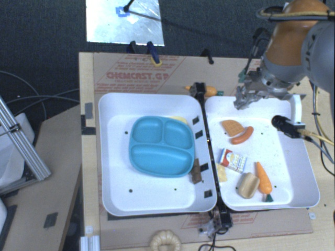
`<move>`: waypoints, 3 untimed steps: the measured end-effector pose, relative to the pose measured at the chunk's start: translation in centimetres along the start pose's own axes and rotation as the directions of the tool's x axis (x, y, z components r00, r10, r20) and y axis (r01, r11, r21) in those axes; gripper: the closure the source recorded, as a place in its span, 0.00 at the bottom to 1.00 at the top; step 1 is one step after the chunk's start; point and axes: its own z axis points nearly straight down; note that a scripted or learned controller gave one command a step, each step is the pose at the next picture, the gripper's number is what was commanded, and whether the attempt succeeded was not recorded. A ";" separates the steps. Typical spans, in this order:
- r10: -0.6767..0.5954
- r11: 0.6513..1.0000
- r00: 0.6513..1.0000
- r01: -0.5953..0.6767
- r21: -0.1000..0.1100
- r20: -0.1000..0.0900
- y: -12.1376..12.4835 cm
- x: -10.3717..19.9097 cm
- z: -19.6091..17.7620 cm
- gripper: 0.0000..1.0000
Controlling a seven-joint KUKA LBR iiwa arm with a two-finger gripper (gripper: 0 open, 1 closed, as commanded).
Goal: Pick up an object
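A: Where is the arm's tool (245, 100) at this moment?

B: It hangs over the far edge of the right-hand shallow white bin (301, 163), near the bin's back left corner. Whether it is open or closed I cannot tell; the view from above is too blurred there. Nothing is visibly held in it.

A: And the things it could pick up?

B: They lie in that same bin. Nearest the tool is an orange-brown wedge like a slice of toast (232, 126), and just beside it, touching or nearly so, a small red-orange sausage (243, 135). Toward the middle sits a small white carton with red and blue print (233, 160). Near the front are a tan rounded block like a bread roll (247, 185) and an orange toy carrot with a green tip (263, 178), side by side.

A: What about the left bin (112, 140)?

B: It holds a light blue plastic tray with three compartments (162, 146), lying flat. A small brown piece (197, 174) rests at its near right corner, by the divider between the bins.

A: Anything on the surface (94, 69) itself?

B: A blue clamp (152, 52) at the far edge, and a pale braided ring (166, 240) at the front.
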 end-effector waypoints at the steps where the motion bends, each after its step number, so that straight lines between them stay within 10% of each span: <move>1: 0.001 1.000 1.000 -0.001 0.000 -0.001 2.4 4.8 0.0 1.00; 3: 0.005 1.000 1.000 -0.005 0.002 0.002 1.7 7.1 1.0 1.00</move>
